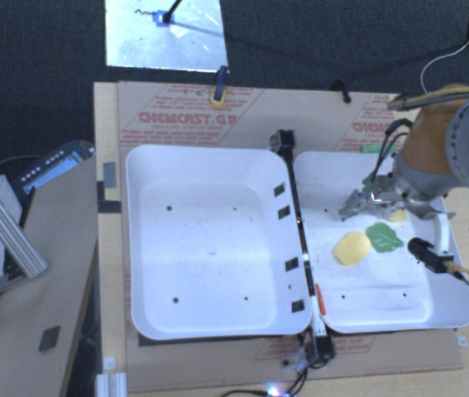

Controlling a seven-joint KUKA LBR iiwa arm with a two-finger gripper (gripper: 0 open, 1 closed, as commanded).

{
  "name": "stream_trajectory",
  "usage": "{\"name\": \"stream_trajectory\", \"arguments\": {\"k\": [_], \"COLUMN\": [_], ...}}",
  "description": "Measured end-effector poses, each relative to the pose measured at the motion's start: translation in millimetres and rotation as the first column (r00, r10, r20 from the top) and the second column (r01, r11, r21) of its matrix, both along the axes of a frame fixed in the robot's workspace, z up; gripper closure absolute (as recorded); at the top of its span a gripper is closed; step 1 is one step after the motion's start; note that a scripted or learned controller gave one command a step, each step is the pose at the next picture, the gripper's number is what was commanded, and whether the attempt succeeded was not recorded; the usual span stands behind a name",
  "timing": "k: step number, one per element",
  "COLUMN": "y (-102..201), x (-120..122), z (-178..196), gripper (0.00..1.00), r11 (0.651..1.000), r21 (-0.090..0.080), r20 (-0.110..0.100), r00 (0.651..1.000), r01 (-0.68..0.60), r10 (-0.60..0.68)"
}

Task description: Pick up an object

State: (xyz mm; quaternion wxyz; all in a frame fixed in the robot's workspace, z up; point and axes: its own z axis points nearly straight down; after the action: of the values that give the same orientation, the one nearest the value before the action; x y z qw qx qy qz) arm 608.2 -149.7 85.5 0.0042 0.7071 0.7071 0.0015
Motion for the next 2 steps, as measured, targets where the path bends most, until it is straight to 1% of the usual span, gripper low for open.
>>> {"name": "stream_trajectory", "arguments": {"k": [1, 2], "y": [3.0, 62.5], "x": [-1.5, -72.8], "z": [10.4, -0.3], "gripper": [1.0, 1.0], "r11": [1.0, 1.0], "r21": [0.003, 0.007], "r20": [-0.003, -0.007], "r00": [1.0, 1.0], "r01": [-0.003, -0.004], "r10": [0.003, 0.004]}}
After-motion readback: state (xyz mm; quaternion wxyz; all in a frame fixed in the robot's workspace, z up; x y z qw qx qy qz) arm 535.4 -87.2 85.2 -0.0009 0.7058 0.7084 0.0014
